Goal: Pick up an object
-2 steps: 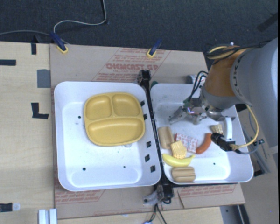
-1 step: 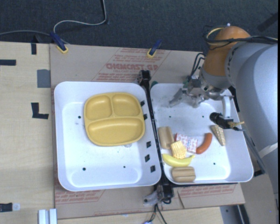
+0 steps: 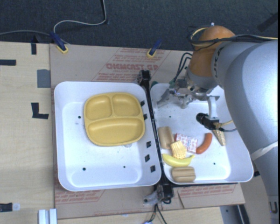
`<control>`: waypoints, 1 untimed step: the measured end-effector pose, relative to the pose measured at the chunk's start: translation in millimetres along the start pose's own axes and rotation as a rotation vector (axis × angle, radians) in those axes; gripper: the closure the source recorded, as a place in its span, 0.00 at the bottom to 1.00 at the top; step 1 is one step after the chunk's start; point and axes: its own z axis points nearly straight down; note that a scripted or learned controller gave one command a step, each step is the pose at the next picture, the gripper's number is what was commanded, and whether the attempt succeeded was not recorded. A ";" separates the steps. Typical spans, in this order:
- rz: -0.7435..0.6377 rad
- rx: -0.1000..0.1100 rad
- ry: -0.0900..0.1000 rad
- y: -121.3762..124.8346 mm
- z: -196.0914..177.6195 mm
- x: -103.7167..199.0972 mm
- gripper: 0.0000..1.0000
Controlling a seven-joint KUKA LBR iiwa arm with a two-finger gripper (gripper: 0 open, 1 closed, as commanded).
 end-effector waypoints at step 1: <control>0.000 0.000 -0.002 -0.1 -0.3 -12.7 0.00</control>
